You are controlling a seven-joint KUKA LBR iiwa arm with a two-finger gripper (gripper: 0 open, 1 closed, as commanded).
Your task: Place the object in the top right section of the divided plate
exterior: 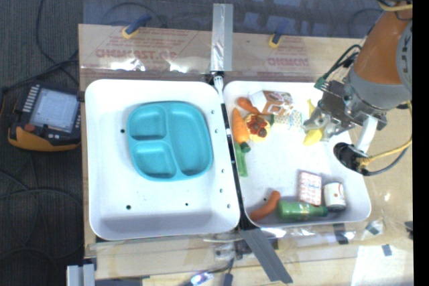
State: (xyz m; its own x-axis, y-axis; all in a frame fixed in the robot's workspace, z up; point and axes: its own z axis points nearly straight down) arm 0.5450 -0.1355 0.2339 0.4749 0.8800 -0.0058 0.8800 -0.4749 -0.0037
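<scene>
The light blue divided plate [169, 140] lies in the left bin [107, 211], with one long section on its right and two smaller ones on its left. My gripper [320, 124] hangs low over the upper right part of the right bin [348, 174]. A yellow banana-like piece [312, 137] shows just below it and a yellow tip [310, 106] above it, so the gripper hides the middle. I cannot tell whether the gripper touches the yellow piece.
The right bin holds several items: an orange carrot [238, 125], a red-orange toy [257, 125], a small printed box [276, 101], a green stick [241, 159], a pink carton [310, 187], a small can [334, 195], a green bottle [301, 210] and a sausage [263, 205].
</scene>
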